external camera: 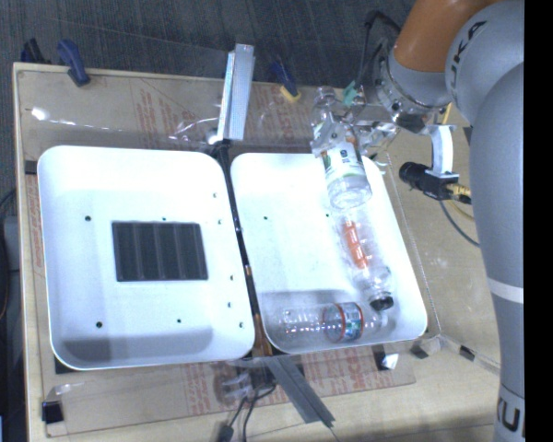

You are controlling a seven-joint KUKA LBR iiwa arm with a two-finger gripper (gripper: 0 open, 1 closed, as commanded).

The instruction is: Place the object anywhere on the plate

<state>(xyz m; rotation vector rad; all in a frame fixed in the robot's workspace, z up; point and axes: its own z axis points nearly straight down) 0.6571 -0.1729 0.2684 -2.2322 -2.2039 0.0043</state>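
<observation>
A dark ridged rectangular plate (159, 250) lies in the left bin (64, 182). My gripper (339, 142) is over the far edge of the right bin (276, 201), shut on the upper end of a clear plastic bottle (347, 180) with a white and green label. The bottle hangs down from the fingers, tilted toward the bin's middle. The plate is well to the left of the gripper, across the divider between the bins.
In the right bin, a clear bottle with an orange label (359, 247) lies along the right side and another clear bottle (327, 322) lies along the near wall. A metal post (235, 90) stands behind the bins. The arm (479, 81) fills the right side.
</observation>
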